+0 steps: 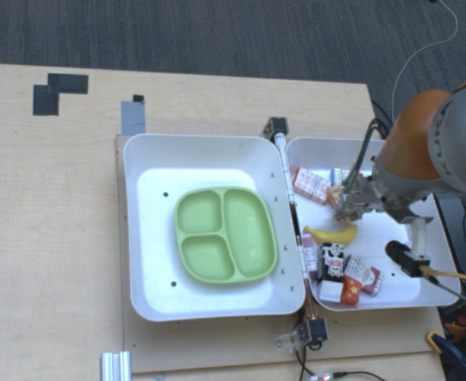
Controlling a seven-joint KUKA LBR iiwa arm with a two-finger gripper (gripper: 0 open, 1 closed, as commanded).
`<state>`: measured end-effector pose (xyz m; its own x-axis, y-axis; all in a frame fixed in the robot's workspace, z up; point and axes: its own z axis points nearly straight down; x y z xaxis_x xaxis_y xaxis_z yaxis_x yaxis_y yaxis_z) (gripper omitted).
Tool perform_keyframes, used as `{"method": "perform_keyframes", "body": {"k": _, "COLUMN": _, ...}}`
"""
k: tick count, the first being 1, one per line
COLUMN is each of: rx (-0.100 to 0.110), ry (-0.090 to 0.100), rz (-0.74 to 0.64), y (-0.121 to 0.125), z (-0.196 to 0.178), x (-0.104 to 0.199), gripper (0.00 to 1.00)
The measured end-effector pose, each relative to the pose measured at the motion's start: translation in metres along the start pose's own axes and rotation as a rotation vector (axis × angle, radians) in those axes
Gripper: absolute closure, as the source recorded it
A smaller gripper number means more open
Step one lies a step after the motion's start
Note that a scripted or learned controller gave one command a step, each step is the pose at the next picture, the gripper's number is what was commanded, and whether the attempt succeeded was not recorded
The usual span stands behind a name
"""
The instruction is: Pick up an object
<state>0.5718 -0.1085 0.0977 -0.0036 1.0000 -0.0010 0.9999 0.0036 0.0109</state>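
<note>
A: Where is the grey two-finger gripper (348, 206) right now?

B: Low inside the right-hand shallow white plastic bin (447, 290), just above the curved yellow toy banana (333, 234). How its tool is set, wide or narrow or closed on something, I cannot tell; the wrist blocks it.

A: So the banana is the likely target?

B: That's my guess. It lies on the bin floor, just below the gripper, with a small black-and-white printed carton (333, 260) right under it and a red-and-white crinkled snack packet (310, 184) up to the left.

A: How should the pick go?

B: Come straight down across the banana's narrow width, mid-length, where the curve is fattest. Its skin looks smooth and hard, so an off-centre pinch could squirt it sideways into the carton.

A: And the other bin?

B: The left-hand white bin (149, 284) holds a pale green three-compartment plastic tray (225, 235), glossy with rounded corners. It sits well apart from the work.

A: Anything softer nearby?

B: A red-and-white foil-like wrapper (360, 280) near the front wall; it would probably crumple under a grip.
</note>
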Motion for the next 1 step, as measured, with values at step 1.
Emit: {"method": "perform_keyframes", "body": {"k": 1, "rx": 0.004, "ry": 0.002, "rz": -0.002, "y": -0.0032, "z": -0.1020, "x": 0.0669, "gripper": 1.00}}
